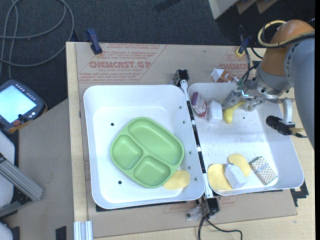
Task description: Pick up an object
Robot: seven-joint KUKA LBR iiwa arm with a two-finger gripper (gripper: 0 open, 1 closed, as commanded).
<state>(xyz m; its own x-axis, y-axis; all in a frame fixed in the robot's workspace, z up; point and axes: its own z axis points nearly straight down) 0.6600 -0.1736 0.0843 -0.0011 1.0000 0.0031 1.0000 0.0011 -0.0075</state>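
My gripper is low over the far part of the right bin, with the grey arm and its orange band reaching in from the upper right. A small yellow piece lies directly under and just in front of the gripper tip. Whether they touch is unclear. Left of it stand a white block and a reddish packet against the bin's left wall.
At the right bin's front lie a yellow disc, a white block, a yellow lump and a patterned box. The left bin holds a green divided plate and a yellow piece.
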